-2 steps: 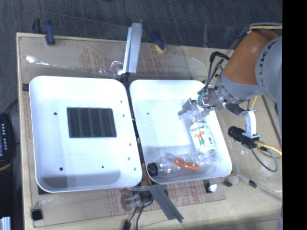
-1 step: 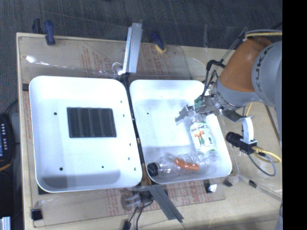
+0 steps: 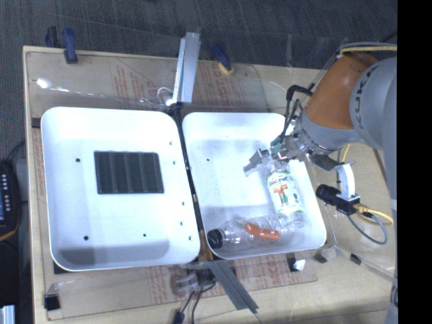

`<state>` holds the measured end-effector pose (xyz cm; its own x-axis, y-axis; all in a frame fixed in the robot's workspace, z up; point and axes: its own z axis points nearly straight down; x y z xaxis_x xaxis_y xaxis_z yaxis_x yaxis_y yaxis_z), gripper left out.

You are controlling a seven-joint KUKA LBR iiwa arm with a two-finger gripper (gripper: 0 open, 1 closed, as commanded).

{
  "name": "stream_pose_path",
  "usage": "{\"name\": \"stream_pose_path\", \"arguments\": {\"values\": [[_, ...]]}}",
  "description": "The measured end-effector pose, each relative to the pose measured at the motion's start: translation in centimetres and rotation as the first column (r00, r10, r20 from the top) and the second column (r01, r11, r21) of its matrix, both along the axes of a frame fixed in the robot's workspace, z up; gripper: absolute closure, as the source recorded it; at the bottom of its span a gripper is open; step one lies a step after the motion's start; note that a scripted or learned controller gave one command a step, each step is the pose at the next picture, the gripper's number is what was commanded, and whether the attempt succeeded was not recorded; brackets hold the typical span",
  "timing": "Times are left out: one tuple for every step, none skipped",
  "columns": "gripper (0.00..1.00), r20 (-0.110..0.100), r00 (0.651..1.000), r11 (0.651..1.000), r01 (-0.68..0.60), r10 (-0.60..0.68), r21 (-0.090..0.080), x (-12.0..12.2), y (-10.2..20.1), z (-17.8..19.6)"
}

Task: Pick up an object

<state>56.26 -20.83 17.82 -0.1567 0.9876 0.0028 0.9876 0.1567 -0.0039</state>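
Bottle (image 3: 284,193) just below gripper (image 3: 262,158) — right bin (image 3: 223,130)

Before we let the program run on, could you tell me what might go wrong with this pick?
1. The gripper hangs over the right bin just above the top of the white bottle; closing there may clip only its end, and it could slip out.
2. The clear bottle lies against the white one by the front wall, so a nudge may shift both.
3. Both sit near the bin's walls, which may block the fingers.

bins (image 3: 67,140) white | bottle label (image 3: 283,193) white, green, orange | arm (image 3: 358,100) grey, orange
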Motion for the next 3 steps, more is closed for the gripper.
{"name": "stream_pose_path", "arguments": {"values": [[1.0,-0.001,1.0,1.0,-0.004,0.004,0.0,0.07,0.06,1.05],[0.0,-0.001,1.0,1.0,-0.003,0.003,0.0,0.07,0.04,1.04],[0.0,0.001,1.0,1.0,-0.023,0.023,0.0,0.2,-0.05,0.43]]}}
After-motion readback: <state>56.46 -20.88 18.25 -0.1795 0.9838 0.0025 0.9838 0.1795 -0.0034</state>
